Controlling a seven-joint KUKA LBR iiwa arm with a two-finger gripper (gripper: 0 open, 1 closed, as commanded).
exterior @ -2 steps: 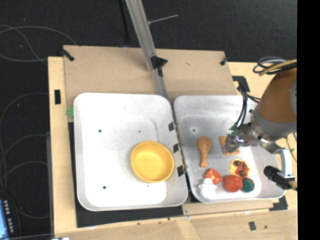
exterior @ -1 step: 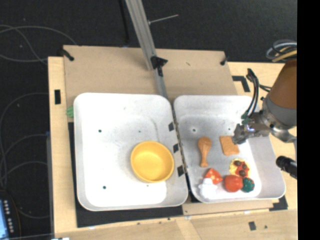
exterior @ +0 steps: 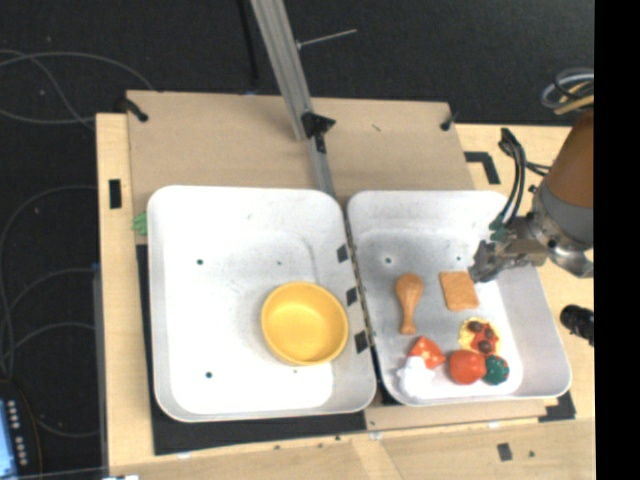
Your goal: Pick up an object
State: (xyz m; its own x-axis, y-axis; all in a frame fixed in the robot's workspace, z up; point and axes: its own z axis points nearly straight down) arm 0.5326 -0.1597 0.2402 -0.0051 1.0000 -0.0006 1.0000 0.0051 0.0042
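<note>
the gripper [exterior: 487, 264] hangs over the upper right part of the right bin [exterior: 430, 213], at the end of the arm [exterior: 570, 193] that comes in from the right, and its tip sits just up and to the right of the cracker [exterior: 458, 290], the flat tan square that lies nearest to it. whether the gripper touches the cracker i cannot tell; it looks just beside it, not on it, and nothing is seen in its hold. how far it is parted i cannot tell either, for the tip is a dark blur at this slant. the likeliest thing to pick, as i judge it, is that cracker, which lies down and to the left of the tip, flat on the bin floor with its sides roughly square to the bin. next nearest is the drumstick [exterior: 408, 301], left of the cracker, its long axis running nearly top to bottom with the fat end uppermost. counted, the right bin holds one cracker, one drumstick, one tomato [exterior: 465, 367], one green piece [exterior: 497, 370] touching it, one yellow piece with dark spots [exterior: 478, 334], and one red and white piece [exterior: 420, 360]. the left bin [exterior: 200, 228] holds one yellow bowl [exterior: 303, 323], well apart from the gripper.
</note>
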